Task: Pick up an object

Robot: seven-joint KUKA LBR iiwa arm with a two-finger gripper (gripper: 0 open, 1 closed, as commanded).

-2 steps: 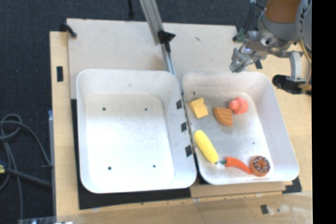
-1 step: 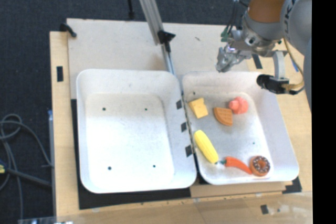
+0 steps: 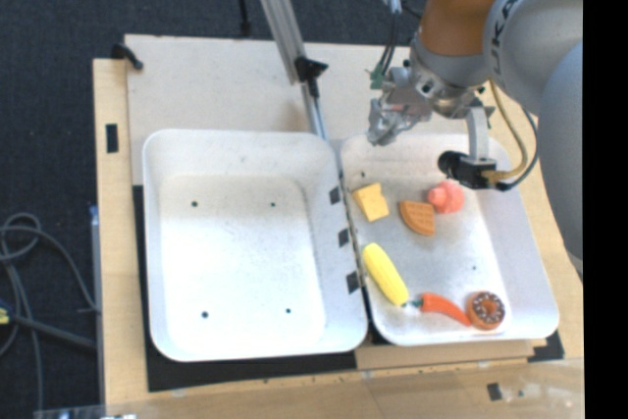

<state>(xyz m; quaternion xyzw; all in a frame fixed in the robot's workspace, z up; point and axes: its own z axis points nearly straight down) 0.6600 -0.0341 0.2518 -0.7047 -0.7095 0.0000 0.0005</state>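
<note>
The left bin (image 3: 245, 240) sits at nine o'clock and holds nothing to lift. In the right bin (image 3: 520, 260) lie a cheese wedge (image 3: 371, 202), a corn cob (image 3: 386, 274), a slice of bread (image 3: 418, 217), a carrot (image 3: 444, 308), a pink toy (image 3: 446, 197) and a round donut (image 3: 486, 309), all resting loose on the floor of the bin. The gripper (image 3: 385, 129) hangs at twelve o'clock of the cheese, above the bin's far rim, with nothing between its tips; whether it is spread or closed, I cannot tell. By my judgement the pick is not yet begun: choosing, descending, closing and lifting all remain.
</note>
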